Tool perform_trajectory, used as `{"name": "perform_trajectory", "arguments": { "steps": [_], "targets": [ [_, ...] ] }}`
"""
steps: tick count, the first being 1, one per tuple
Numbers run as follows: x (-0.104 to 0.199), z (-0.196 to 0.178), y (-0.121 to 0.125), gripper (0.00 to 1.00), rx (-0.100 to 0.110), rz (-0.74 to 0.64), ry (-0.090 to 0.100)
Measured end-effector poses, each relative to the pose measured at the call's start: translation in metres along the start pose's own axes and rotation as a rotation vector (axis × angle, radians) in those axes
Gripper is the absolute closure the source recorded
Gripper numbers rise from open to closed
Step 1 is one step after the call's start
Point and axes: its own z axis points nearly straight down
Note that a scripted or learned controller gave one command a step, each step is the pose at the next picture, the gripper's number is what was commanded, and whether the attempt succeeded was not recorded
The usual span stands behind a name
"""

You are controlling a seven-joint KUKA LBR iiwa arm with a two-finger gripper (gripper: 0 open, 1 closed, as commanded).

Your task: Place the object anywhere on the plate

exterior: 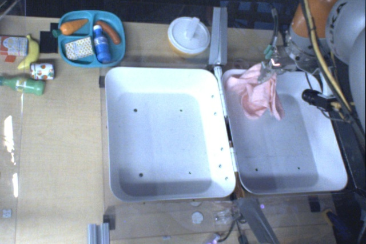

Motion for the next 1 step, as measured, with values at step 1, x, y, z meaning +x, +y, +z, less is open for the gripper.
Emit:
{"name": "perform_trajectory", "arguments": {
  "steps": [1],
  "targets": [
    [0.0017,-0.0442,0.0018,1.0,-0.003,-0.009,0.0]
  ]
}}
